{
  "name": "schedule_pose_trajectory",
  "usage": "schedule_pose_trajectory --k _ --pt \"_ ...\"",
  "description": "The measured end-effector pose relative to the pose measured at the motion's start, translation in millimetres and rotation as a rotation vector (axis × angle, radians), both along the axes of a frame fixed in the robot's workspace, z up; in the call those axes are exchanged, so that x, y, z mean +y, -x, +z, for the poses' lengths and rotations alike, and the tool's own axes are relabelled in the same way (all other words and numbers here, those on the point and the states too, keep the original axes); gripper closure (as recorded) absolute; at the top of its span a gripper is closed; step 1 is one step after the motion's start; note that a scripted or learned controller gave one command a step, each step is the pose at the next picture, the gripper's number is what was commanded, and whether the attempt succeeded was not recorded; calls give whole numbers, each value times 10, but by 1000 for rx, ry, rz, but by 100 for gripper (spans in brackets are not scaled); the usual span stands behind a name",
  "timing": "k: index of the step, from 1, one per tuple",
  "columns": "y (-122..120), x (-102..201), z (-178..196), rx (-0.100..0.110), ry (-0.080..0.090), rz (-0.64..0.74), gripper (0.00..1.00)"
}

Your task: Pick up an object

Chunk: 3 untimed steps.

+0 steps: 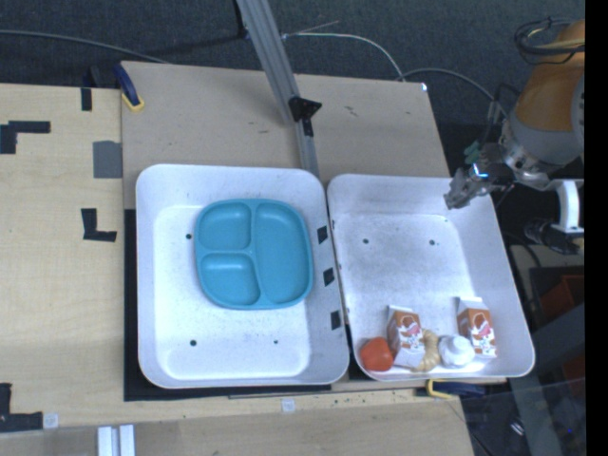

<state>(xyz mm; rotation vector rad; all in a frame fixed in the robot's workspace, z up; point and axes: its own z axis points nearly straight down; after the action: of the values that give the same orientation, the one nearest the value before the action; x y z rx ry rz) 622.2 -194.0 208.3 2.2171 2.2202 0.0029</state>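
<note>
In the right bin (408, 255), several small objects lie along the near edge: a red ball (377, 354), a small carton (406, 335) with a red and white print, a tan piece (432, 350), a white cap-like object (457, 351) and a second carton (476, 327). My gripper (463, 190) hangs over the bin's far right corner, well away from these objects. Nothing shows between its fingers.
The left bin (166, 283) holds a blue divided plate (254, 253). A grey metal pole (275, 50) slants in from the top to the gap between the bins. The arm (546, 112) stands at the right edge, with cables behind it.
</note>
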Motion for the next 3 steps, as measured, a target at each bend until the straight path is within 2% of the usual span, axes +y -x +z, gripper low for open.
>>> schedule_pose_trajectory --k 3 --pt "361 1434 -140 7 -3 4 100"
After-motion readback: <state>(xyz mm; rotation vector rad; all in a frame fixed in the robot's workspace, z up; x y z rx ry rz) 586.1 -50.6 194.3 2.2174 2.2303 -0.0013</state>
